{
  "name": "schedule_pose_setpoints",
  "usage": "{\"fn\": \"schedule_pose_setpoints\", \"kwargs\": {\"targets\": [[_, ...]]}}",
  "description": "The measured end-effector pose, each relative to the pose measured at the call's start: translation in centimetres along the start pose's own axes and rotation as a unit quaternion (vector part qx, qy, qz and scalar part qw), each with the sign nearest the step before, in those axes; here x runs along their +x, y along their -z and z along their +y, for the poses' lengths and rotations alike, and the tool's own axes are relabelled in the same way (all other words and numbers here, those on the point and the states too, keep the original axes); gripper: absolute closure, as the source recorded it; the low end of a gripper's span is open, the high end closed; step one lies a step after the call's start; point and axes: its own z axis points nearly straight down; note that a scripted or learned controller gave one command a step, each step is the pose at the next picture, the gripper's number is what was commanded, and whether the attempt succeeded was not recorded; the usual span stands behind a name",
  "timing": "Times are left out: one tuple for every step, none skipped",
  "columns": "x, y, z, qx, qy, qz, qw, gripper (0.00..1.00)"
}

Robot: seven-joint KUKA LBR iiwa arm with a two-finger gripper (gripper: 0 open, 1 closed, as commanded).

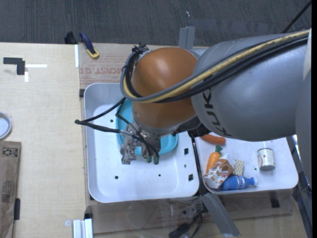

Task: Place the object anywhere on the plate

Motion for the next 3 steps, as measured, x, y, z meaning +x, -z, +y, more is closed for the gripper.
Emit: {"fn": "schedule_pose_setpoints", "kwargs": {"targets": [[0.1, -3.3, 0.0, 0.000, 0.135, 0.001, 0.9908, 1.00], [-6.1, -0.1, 0.5, -0.001, 0.103, -0.002, 0.9947, 1.00], [-0.6, -1.1, -0.8, 0.000, 0.125, 0.000, 0.9921, 1.00]]}}
